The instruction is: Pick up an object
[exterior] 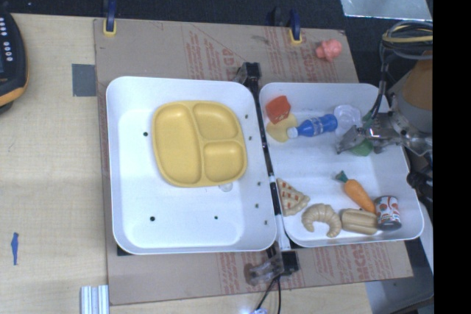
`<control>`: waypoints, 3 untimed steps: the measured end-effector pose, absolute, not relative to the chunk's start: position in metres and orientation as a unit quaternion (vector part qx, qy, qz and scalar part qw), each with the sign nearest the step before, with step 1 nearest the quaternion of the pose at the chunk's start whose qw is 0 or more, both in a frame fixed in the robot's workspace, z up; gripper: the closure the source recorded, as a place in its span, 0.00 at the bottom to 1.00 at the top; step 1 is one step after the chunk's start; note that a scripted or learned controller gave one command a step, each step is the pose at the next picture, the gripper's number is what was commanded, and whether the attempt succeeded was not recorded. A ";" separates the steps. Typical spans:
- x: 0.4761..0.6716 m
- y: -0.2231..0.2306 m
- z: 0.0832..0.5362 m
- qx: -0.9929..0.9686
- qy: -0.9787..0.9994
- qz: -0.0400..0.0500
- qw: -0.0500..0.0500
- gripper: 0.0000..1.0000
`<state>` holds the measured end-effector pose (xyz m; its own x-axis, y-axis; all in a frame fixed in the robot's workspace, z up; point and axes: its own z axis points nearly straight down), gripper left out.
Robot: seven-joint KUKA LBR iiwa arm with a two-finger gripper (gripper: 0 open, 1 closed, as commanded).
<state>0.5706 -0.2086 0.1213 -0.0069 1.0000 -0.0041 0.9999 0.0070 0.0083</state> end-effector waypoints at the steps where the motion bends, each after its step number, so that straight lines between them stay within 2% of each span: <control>1: 0.517 -0.176 0.090 0.706 0.708 -0.002 -0.005 0.00; 2: 0.587 -0.213 0.093 0.705 0.709 0.000 0.003 0.00; 3: 0.584 -0.212 0.103 0.703 0.711 -0.001 -0.001 1.00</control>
